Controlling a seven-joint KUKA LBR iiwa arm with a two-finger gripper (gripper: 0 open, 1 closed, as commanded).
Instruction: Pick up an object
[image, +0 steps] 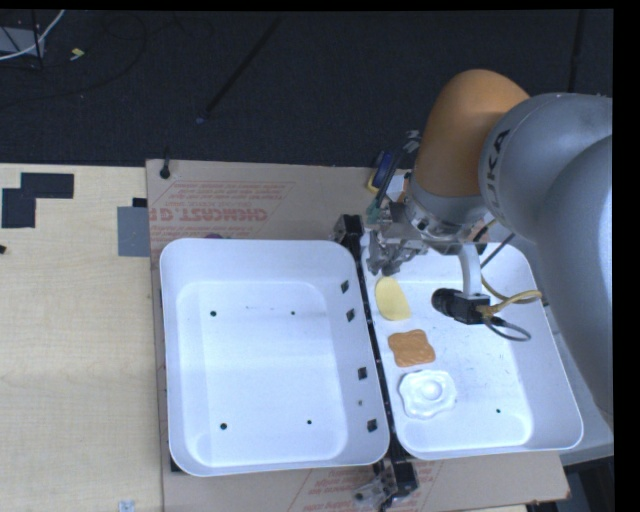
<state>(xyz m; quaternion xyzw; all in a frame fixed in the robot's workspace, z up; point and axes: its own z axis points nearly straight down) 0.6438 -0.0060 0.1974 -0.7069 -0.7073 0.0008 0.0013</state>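
- Three food-like pieces lie in the right bin (560, 425): a yellow piece (392, 299), a brown waffle-like square (411, 347) and a white fried-egg shape (427, 393).
- Nothing looks lifted (a judgement); each rests on the bin floor.
- The gripper (388, 252) hangs just above the yellow piece; whether its fingers are apart or together, I cannot tell.
- Descent, grasp and lift remain.

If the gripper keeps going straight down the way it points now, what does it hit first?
Probably the bare floor of the right white bin, just above the pale yellow oval piece. The gripper looks offset from it, though depth is unclear.
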